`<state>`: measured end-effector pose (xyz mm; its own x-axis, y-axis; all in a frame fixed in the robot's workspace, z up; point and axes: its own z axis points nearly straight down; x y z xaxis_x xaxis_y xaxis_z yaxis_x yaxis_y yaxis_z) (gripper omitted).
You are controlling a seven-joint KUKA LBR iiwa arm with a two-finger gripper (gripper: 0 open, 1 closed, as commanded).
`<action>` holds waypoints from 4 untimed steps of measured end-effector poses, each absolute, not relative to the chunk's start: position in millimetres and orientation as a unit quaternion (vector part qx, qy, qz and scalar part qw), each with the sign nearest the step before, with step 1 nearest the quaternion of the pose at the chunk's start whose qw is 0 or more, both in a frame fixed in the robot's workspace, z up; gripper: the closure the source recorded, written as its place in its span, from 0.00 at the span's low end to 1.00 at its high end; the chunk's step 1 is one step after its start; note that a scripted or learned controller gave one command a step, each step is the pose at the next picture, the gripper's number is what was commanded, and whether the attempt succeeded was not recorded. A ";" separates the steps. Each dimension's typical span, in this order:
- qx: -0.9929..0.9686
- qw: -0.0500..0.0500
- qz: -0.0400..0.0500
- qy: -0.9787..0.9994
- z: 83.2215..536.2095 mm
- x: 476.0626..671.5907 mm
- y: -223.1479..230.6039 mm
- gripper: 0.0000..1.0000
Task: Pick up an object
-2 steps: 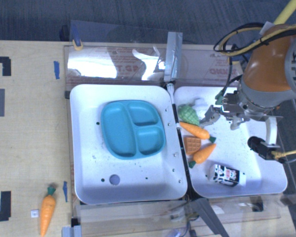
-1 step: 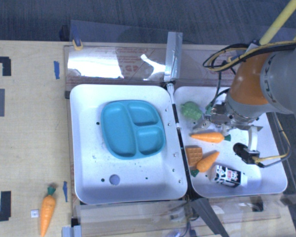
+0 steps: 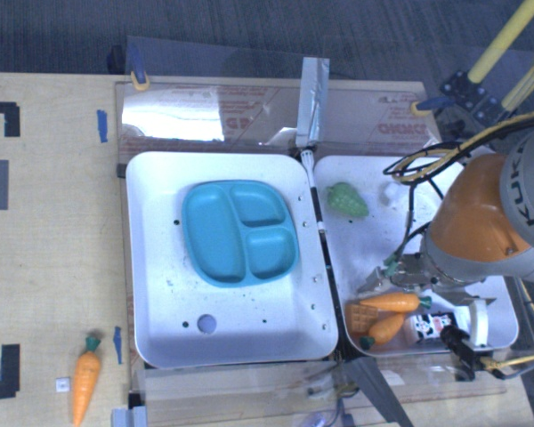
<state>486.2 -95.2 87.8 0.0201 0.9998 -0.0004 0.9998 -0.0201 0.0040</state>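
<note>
Gripper (image 3: 408, 285) sits low in the right bin (image 3: 374, 238), whether its grip is wide or closed can't be told (arm's bulk covers it). At its 6 o'clock, just beside: 2 carrots (image 3: 390, 314). Green object (image 3: 347, 200) at 11. Left bin (image 3: 151, 265) at 9 w/ blue divided plate (image 3: 240, 231). Another carrot (image 3: 85, 376) on the wood bench (image 3: 44, 238), 8 o'clock; dark carpet (image 3: 249, 7) at 12.

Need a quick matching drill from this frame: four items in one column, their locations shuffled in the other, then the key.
Items:
1. blue divided plate
2. green toy
3. carrot with green top
4. orange carrots

Places:
A. on the bench, outside the bins
B. left bin
C. right bin's near end, by the arm
D. right bin's far end

Pairs: 1-B, 2-D, 3-A, 4-C
</note>
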 end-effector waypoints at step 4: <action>0.692 -0.002 -0.001 0.722 183.1 560.1 -62.4 0.00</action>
<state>560.1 -62.4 183.1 -0.0424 0.9991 0.0014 0.9991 0.0424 -0.0051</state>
